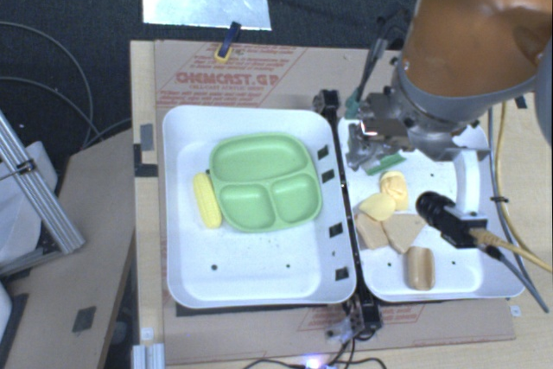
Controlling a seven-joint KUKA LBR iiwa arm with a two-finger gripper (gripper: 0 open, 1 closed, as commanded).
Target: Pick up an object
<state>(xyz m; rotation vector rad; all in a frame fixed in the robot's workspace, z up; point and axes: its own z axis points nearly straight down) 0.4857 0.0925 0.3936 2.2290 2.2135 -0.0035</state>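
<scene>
- Now the grey two-finger gripper (367, 153) is low in the right white bin (484, 276); I cannot tell how its fingers stand.
- Just beside the fingers lie pale yellow foam pieces (386, 194) and a tan bread-shaped piece (420, 267).
- Well apart from them, the left white bin (186, 272) holds a green divided plastic plate (265, 182) and a yellow toy corn cob (206, 200).

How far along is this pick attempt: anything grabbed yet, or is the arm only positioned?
Nothing looks picked. The gripper is low over the upper left of the right bin, with no item visible between its fingers. The yellow and tan food pieces lie on the bin floor just below it. In the left bin, the green tray and corn cob sit untouched. Grasping and lifting remain.
</scene>
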